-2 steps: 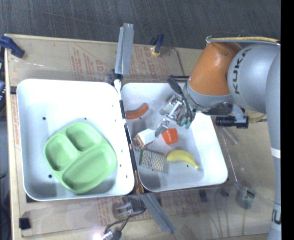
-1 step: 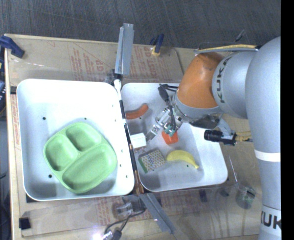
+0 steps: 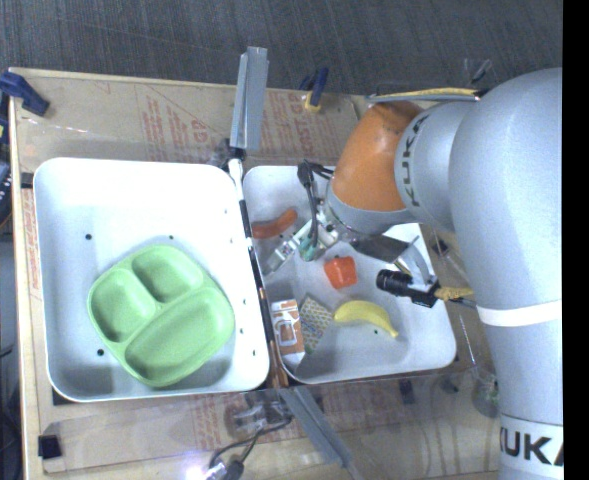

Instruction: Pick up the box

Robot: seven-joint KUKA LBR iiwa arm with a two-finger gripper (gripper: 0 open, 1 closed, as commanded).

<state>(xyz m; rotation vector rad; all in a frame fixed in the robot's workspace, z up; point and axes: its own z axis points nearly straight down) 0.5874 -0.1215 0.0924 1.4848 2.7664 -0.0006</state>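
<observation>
KUKA arm loomed nearest the lens, reaching into the right bin w/ its pincer low by a red-brown item — jaw state couldn't be told. Box lay flat at the bin's left wall, apart from the pincer, beside a banana — prob. not yet grasped.
</observation>
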